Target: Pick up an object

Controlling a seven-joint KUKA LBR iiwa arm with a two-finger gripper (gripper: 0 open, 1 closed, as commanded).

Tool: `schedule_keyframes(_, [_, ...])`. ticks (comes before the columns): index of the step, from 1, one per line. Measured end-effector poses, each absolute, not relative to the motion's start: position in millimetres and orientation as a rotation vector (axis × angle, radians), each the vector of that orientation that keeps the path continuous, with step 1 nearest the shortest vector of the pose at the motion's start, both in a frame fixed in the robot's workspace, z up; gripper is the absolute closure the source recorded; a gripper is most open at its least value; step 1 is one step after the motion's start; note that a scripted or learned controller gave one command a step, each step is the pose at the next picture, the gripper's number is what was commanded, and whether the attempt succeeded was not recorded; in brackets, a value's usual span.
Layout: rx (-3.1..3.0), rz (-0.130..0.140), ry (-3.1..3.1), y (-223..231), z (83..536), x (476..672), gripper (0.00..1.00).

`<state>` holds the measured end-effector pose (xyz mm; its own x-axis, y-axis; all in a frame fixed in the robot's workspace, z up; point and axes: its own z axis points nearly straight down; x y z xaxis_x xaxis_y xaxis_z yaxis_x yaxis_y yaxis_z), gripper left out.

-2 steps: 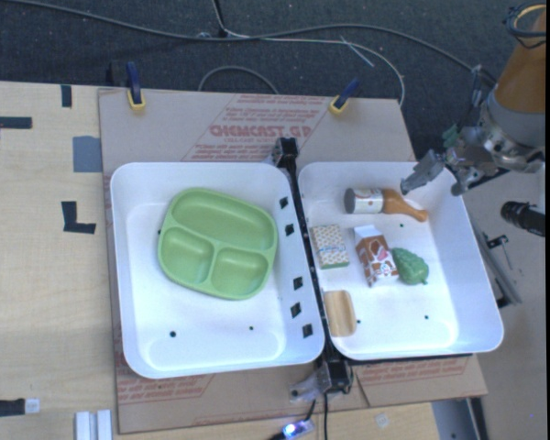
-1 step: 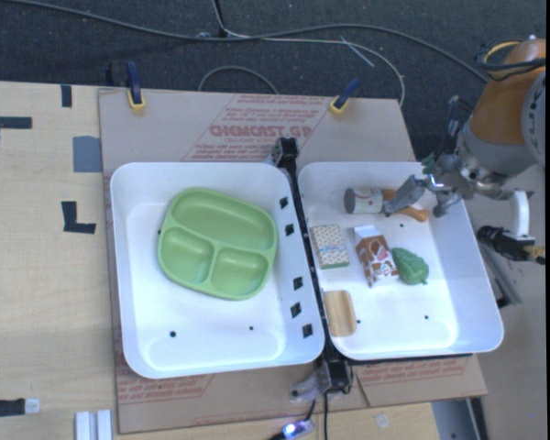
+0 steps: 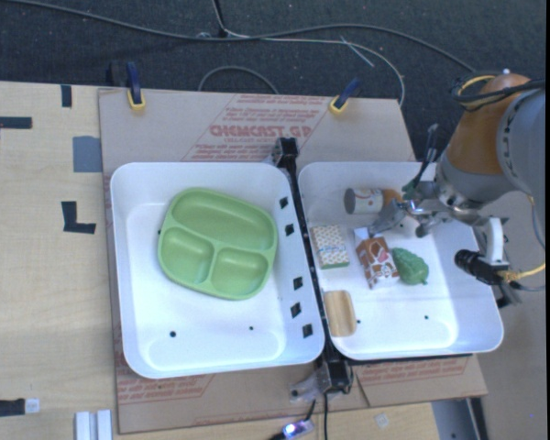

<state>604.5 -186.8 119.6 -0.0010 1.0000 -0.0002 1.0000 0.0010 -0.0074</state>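
In the right bin (image 3: 477, 324) lie a small brown and white can (image 3: 364, 199) on its side, a speckled packet (image 3: 330, 246), a red and white carton (image 3: 376, 260), a green leafy toy (image 3: 410, 267) and a tan block (image 3: 339, 313). My gripper (image 3: 404, 225) hangs over the upper middle of this bin, just right of the can and above the carton and the green toy. Its fingers stand open and hold nothing.
The left bin (image 3: 137, 328) holds a green divided plate (image 3: 218, 243). A black divider (image 3: 298, 246) runs between the bins. The arm (image 3: 486, 145) comes in over the right bin's far right corner. Clamps (image 3: 134, 90) pin the cardboard at the back.
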Motion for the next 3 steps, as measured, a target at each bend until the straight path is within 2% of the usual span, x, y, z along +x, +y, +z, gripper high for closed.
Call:
schedule_keyframes(1, [-2.221,0.004,-2.226,-186.6,83.3,604.8,0.00])
schedule_keyframes(2, [-2.222,0.000,-2.228,-186.1,96.4,606.0,1.00])
schedule_keyframes(3, [-2.221,-0.003,-2.225,-188.3,140.2,611.7,1.00])
